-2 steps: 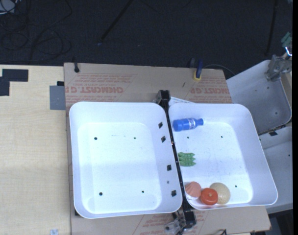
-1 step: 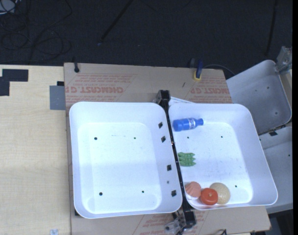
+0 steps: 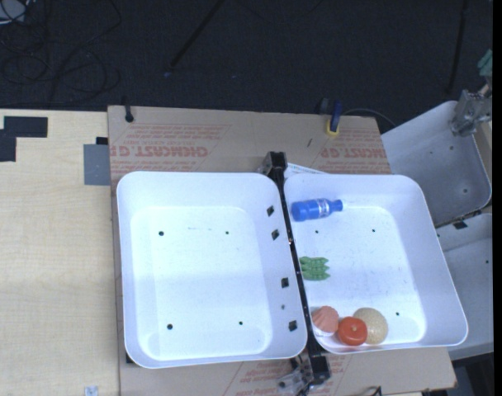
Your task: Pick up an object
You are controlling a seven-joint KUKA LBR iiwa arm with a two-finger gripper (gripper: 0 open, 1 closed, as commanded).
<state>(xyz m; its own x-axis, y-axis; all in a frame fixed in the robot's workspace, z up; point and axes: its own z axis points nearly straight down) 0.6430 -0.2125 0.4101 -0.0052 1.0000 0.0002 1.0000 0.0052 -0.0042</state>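
The left bin (image 3: 139, 221) offers me nothing to lift, so my work lies in the right bin (image 3: 424, 246). Nearest the middle wall, toward the back, a blue bottle (image 3: 315, 209) lies on its side, cap end pointing right. Nearer the front, also close to that wall, sits a small green piece (image 3: 314, 268), well apart from everything else. In the front corner three things crowd together: a pink piece (image 3: 324, 318), a red ball (image 3: 352, 331) touching it, and a tan ball (image 3: 371, 324) just behind the red one.

I cannot tell whether my gripper is open or closed.

I judge the bottle the best target. It looks like light, stiff plastic, probably smooth, and being round it may roll or slip if I nudge it off-centre. I would take it across the middle of its body, square to its length, coming straight down. The green piece looks low and small, so harder to catch. The corner cluster is risky, because the pieces touch and sit near the bin's wall.
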